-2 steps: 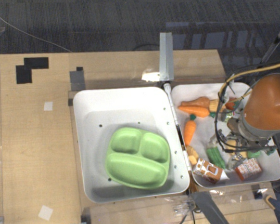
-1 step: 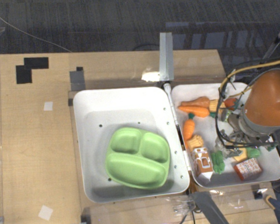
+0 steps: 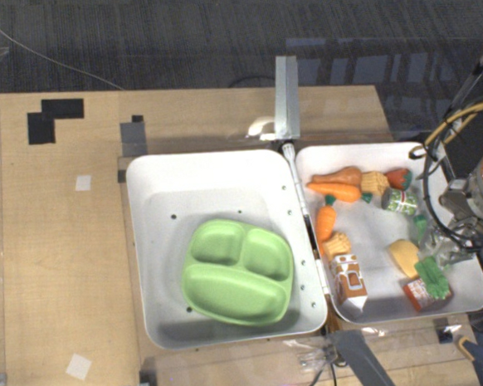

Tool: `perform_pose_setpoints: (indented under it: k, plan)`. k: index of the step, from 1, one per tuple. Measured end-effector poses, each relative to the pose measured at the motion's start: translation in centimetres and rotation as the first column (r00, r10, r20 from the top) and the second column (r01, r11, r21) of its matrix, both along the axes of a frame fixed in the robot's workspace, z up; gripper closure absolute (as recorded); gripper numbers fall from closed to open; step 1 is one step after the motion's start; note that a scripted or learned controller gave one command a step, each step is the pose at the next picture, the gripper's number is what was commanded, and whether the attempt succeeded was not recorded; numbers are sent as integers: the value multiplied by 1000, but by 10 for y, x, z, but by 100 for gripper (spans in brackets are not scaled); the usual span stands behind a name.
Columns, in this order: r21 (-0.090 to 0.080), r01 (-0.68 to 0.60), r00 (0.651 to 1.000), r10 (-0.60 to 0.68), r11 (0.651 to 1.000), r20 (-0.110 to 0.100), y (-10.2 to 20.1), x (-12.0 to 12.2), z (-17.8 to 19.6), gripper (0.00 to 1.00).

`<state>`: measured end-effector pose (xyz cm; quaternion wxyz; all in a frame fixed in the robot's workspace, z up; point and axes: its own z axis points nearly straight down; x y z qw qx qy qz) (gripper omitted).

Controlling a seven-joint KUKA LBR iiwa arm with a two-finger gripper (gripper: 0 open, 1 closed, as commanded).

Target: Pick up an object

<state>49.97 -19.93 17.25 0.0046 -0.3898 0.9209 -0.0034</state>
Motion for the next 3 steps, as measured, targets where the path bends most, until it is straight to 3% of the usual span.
perform_pose_setpoints:
  k: [1, 2, 3]
  plan:
    - [6, 360, 933, -360, 933, 4, -5, 58, 96, 100]
    - [9, 545, 839, -545, 838, 0, 22, 122, 114, 100]
    - [11, 606, 796, -606, 795, -3, 63, 172, 109, 100]
